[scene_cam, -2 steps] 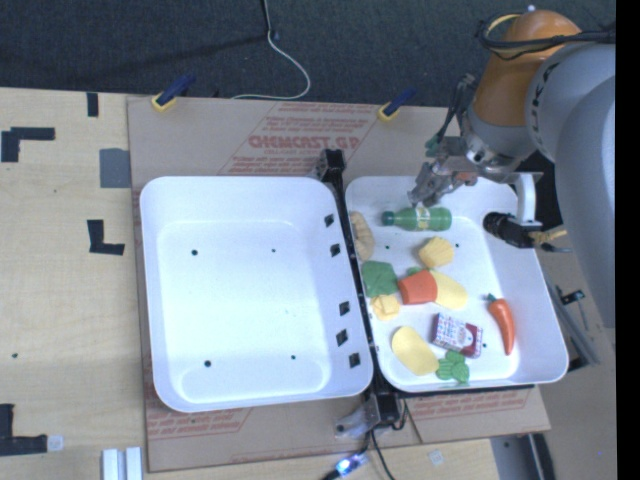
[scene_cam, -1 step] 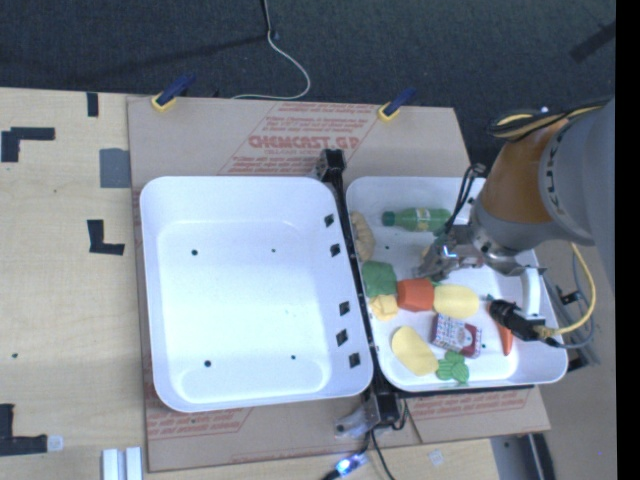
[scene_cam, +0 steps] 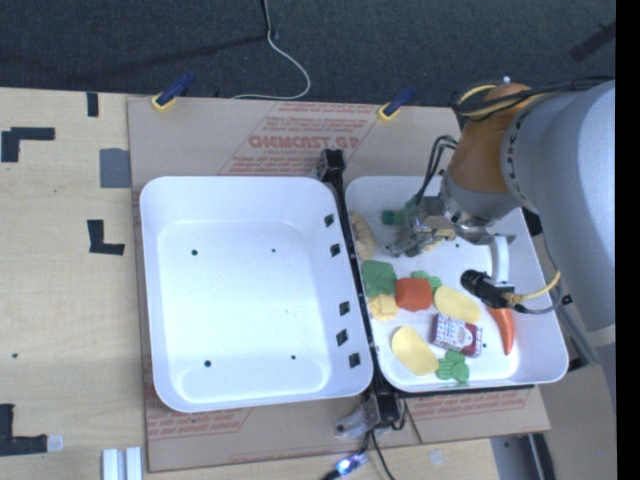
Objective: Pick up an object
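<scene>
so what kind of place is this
Probably a robotics lab's grasping test bench: two shallow white plastic bins clamped on a cardboard sheet, small toy foods piled in the right one, a grey arm reaching in.

Arm [scene_cam: 570, 198] cut off at right edge, hides right bin [scene_cam: 540, 368] far corner; pincer [scene_cam: 412, 236] tips too blurry.

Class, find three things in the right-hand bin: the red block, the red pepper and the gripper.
red block [scene_cam: 413, 293], camera view, middle of its top face.
red pepper [scene_cam: 505, 330], camera view, middle of its body.
gripper [scene_cam: 418, 233], camera view, at its fingertips, above the bin.
</scene>
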`<state>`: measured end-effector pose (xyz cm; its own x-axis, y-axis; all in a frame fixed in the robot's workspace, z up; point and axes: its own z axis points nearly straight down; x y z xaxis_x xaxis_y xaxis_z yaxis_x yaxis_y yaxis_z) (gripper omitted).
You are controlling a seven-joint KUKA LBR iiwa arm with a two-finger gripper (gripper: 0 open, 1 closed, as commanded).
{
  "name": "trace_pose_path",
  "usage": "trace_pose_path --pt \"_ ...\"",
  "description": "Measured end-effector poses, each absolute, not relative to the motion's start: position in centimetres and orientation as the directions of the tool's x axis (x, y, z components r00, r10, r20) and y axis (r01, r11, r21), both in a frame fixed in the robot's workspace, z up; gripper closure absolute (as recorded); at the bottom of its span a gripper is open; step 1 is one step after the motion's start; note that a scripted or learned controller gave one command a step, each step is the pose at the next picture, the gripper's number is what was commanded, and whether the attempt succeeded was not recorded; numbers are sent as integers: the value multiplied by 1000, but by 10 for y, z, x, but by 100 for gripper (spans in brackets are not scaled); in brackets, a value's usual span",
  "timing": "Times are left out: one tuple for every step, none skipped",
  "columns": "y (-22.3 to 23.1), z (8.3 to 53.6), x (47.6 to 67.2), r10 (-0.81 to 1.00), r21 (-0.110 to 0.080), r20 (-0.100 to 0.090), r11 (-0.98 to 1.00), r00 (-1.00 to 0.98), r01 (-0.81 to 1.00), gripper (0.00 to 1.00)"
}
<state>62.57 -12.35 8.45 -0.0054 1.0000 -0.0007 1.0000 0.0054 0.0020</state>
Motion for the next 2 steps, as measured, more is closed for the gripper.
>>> trace_pose_path --pt "-47 340 647 1000 19 0 8 -8 1000 100" --pt "38 266 668 1000 -7 2 9 -9 1000 100"
